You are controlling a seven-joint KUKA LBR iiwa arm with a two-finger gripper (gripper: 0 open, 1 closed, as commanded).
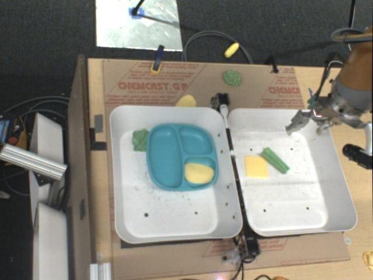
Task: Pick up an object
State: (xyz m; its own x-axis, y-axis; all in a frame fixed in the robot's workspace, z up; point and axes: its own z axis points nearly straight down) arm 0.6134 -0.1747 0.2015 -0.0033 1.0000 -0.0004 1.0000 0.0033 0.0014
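The likeliest targets lie in the right bin [335, 174], centre-right of the frame: a green stick [275, 160] lying at a slant and, just beside it to the left, a flat yellow square [256, 167]. The stick looks the easier grasp, since it stands proud of the floor while the square lies flat; a good try would bring the tool [308, 121] down over the stick's middle with the fingers set across its short width, clear of the square so that only one thing is caught. The tool hangs over the bin's upper right corner, well apart from both pieces, its two fingers spread wide and nothing between them. The arm [355, 80] enters from the right edge, wrist pointing down and leftward. In the left bin [125, 156] a blue divided plate [178, 156] carries a yellow lump [199, 172], with a green scrap [140, 139] at the plate's left rim.
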